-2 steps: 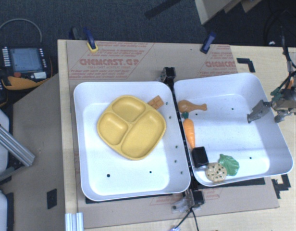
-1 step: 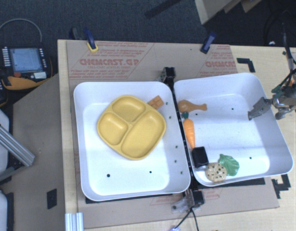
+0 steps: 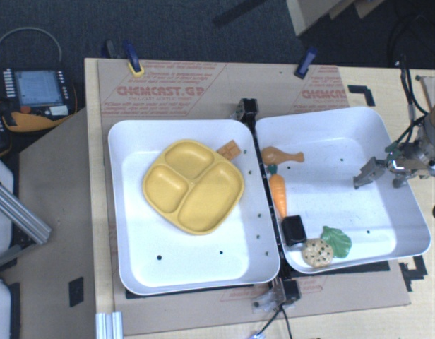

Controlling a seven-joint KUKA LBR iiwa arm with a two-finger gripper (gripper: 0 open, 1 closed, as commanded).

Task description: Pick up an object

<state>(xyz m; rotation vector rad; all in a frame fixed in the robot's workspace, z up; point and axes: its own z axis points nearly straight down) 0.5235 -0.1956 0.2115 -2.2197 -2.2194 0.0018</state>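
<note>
The right bin point(image 3: 359, 129) holds a brown drumstick point(image 3: 281, 156), an orange carrot point(image 3: 277, 195), a black block point(image 3: 294, 229), a round cookie point(image 3: 317, 253) and a green leafy piece point(image 3: 337, 241), all along its left and front sides. My gripper point(image 3: 382, 177) hangs over the right part of this bin, well to the right of those items. It is open, and nothing sits between its fingers point(image 3: 364, 176). The carrot lies roughly 150 pixels to the gripper's left.
In the left bin point(image 3: 126, 210) lies a yellow divided plate point(image 3: 194, 186), with a small brown piece point(image 3: 229, 150) at its upper right corner. A black divider rail point(image 3: 263, 189) runs between the bins. Blue clamps point(image 3: 135, 61) hold the cardboard at the back.
</note>
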